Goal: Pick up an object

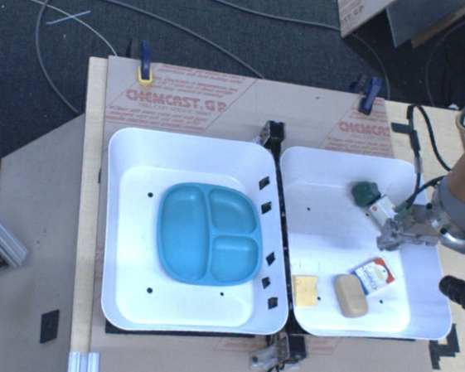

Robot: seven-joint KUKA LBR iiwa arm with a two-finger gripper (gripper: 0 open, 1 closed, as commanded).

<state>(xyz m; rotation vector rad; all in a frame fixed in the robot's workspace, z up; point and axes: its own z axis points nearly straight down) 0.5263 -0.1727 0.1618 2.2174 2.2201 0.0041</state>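
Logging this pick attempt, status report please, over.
Gripper low over right bin, finger state unclear. Nothing seen held. Green object just beside it; packet, tan block, yellow piece lie nearer. Blue plate in left bin.

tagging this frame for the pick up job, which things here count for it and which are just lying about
For the job:
gripper
green object
small red and white packet
tan block
yellow sponge
right bin they lie in

Just lying about:
blue divided plate
left bin
clamps
cables on the floor
cardboard box
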